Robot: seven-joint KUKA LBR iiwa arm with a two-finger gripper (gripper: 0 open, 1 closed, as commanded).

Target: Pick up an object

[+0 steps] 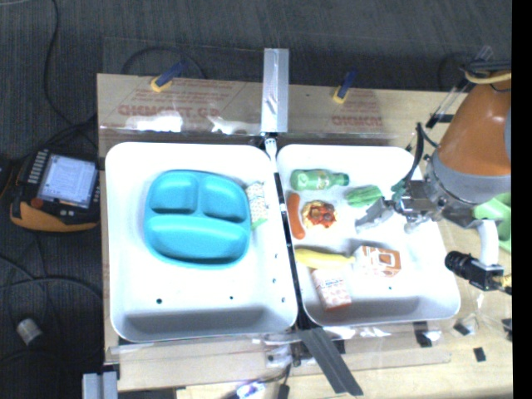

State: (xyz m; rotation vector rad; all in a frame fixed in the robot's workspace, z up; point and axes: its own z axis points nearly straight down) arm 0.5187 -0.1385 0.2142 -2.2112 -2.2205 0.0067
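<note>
The right bin [432,302] holds several objects. A green bottle [318,179] lies at the back, with a green item [363,195] to its right. A red and orange piece [319,214] sits beside a thin orange-red stick [292,214] along the left wall. A yellow banana [322,257], a white and orange box [378,260] and a white and red box [332,289] lie toward the front. My gripper [391,210] hangs over the right bin's right half, just right of the green item and above the white and orange box. Nothing shows held in it.
The left bin [133,306] holds a blue divided plate [198,216] and a small patterned item [257,202] by its right wall. The arm's orange band [478,131] leans in over the right bin's far right corner. A black handheld device [58,185] lies off the bench at left.
</note>
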